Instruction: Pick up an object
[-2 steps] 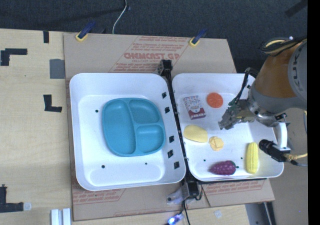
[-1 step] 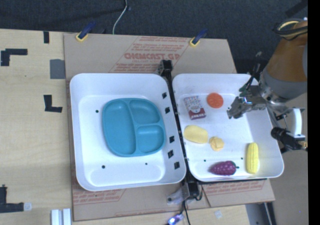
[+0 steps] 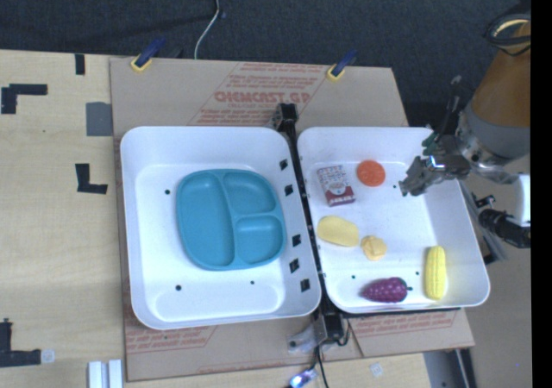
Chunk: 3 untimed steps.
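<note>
Nearest the lower edge of the right bin [image 3: 457,231] lie a purple grape bunch [image 3: 385,290] and, just beside it toward the right wall, a yellow corn cob [image 3: 435,272] standing lengthwise. Further in, a small yellow piece [image 3: 373,247] sits close to a larger pale-yellow item [image 3: 338,231]; what food either represents cannot be made out. Behind these rests a small red-and-white packet [image 3: 335,184], its printing too blurred to read, and near it an orange round object [image 3: 371,172], possibly a tomato or orange.

Left bin [image 3: 138,205] holds a blue divided plate [image 3: 231,217] with three compartments, lying flat near the centre.

Arm enters from the right, its upper part cut off by the frame edge. Gripper [image 3: 416,181] is over the right bin's upper right area, well apart from the orange round object and every other item. Its dark fingers blend together; whether they are spread or closed cannot be told. Nothing is seen between them.

Both bins sit on a cardboard sheet [image 3: 250,93] with red lettering, partly covered.
</note>
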### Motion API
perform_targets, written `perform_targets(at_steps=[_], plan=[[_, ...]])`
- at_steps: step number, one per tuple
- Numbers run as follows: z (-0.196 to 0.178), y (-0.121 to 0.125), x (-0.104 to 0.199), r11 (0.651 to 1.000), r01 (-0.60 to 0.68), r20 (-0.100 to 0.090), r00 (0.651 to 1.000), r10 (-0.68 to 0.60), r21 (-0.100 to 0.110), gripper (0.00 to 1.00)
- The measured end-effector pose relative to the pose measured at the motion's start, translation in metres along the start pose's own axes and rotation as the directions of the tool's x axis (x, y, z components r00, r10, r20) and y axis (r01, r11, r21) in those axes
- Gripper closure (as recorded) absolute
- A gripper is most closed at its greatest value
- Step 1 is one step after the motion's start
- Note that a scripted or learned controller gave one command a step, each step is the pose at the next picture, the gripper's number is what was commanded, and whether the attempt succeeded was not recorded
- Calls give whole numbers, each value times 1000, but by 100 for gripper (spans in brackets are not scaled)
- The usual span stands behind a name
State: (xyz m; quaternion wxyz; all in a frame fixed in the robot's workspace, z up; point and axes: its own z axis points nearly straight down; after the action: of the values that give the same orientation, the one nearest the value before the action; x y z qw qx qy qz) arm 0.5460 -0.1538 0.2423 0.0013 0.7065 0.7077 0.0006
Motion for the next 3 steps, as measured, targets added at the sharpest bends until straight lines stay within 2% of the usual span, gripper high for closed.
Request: perform_targets(at_steps=[1,3], plan=[[13,10,48,1000,4,-2,1000,-4,4,100],[28,41,167,1000,5,-3,1000,-5,5,100]])
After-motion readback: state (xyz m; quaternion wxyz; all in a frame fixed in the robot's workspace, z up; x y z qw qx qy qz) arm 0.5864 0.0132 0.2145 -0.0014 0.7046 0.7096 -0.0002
